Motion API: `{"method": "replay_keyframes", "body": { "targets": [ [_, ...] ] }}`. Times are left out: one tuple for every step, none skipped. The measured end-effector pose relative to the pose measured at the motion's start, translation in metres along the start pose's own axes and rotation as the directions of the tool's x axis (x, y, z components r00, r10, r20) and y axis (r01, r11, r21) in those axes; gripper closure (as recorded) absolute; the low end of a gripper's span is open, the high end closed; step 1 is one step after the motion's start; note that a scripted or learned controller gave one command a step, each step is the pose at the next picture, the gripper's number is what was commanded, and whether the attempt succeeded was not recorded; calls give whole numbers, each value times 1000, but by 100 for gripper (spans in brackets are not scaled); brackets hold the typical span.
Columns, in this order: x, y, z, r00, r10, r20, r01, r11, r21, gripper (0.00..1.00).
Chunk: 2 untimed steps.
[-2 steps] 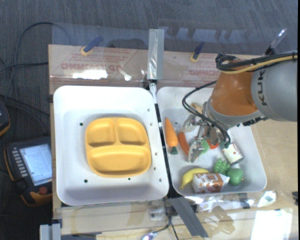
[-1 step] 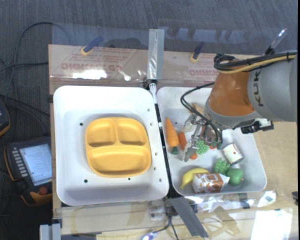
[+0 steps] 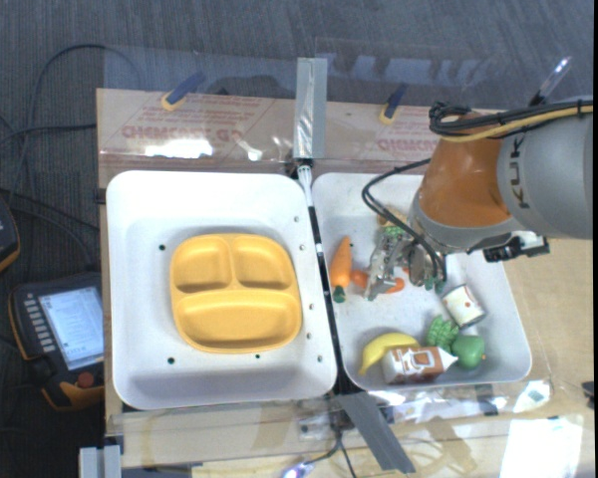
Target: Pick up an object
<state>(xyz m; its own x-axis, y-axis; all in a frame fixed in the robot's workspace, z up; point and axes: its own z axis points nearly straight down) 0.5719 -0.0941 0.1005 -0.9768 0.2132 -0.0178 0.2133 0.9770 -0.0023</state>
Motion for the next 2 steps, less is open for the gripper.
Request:
{"method": "replay_keyframes", "body": {
  "targets": [
    [-35,51,-103,998,58,-17,-58,998,-1,100],
    [-65,96,-143,1000,27,-16,-27,1000,-1,100]
  ]
}}
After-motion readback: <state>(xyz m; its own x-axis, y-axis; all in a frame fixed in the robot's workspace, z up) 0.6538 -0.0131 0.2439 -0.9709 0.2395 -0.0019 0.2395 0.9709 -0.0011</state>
